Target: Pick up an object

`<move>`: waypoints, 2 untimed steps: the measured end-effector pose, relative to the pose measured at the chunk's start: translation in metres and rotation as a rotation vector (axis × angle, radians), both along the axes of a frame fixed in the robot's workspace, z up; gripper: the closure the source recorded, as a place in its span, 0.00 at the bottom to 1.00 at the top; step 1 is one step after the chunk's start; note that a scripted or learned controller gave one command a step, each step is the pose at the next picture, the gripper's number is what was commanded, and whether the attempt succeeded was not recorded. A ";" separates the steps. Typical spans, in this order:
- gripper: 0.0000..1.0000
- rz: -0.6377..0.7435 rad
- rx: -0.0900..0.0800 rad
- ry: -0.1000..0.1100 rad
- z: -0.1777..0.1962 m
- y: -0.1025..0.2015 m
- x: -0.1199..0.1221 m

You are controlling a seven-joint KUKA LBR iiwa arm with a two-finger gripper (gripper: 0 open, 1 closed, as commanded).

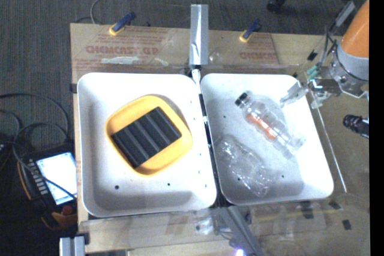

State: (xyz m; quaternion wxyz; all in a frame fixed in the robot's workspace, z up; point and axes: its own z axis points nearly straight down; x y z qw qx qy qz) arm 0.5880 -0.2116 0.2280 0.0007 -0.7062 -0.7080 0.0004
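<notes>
Dark carpet surrounds a tabletop (84,39) lined with brown cardboard, where two shallow white bins sit side by side under an overhead camera. At left of the frame, the left bin (90,189) holds a yellow tray with a black ribbed insert (149,135), lying tilted near the bin's middle. At right, the right bin (321,180) holds a clear plastic bottle with a dark cap and an orange label (268,122), lying on its side and running diagonally from upper left to lower right, and below it a crumpled piece of clear plastic (243,163) toward the bin's lower middle. Two clamps with blue and yellow handles (122,23) pin the cardboard along the upper edge.

From the right edge of the frame the arm (359,39) reaches in, its orange band showing at the upper right, with the pincer (312,88) poised above the right bin's upper right corner, near the bottle but apart from it. Whether the pincer stands open or closed cannot be told from this angle; nothing is visibly held in it. By the look of things the pick is at the approach stage, with no object yet lifted. The next move likely calls for travelling left and down over a chosen object, probably the nearby bottle, and lining up across its narrow body before closing.
</notes>
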 end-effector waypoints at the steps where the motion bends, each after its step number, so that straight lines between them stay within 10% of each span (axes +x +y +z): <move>1: 0.00 0.194 -0.008 -0.028 -0.075 0.020 0.036; 2: 0.00 0.246 -0.014 -0.036 -0.084 0.016 0.036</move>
